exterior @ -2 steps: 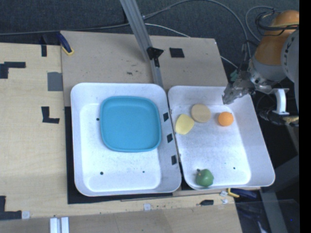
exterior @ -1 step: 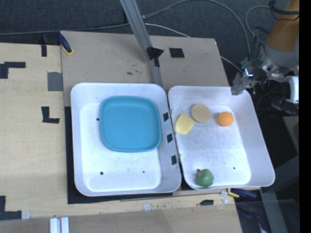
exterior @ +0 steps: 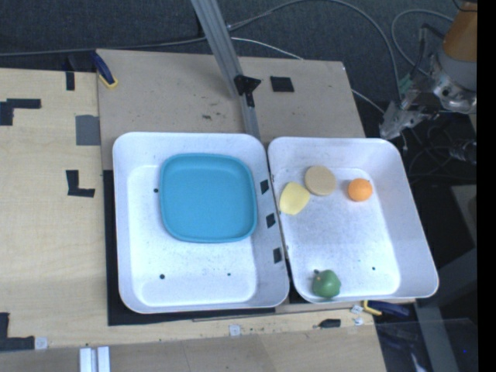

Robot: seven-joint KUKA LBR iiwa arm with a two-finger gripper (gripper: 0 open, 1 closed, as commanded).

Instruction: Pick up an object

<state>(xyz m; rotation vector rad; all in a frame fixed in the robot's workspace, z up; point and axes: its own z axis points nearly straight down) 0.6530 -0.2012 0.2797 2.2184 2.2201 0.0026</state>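
The right bin holds a yellow lemon-like piece, a tan round disc, a small orange ball and a green pepper-like item near its front edge. The left bin holds a square blue plate. My gripper hangs past the right bin's far right corner, above the dark floor and well away from every object. Nothing is seen between its fingers.
A slanted metal pole rises from behind the two bins. Cables trail across the dark floor at the back right. Black clips sit along the seam between the bins.
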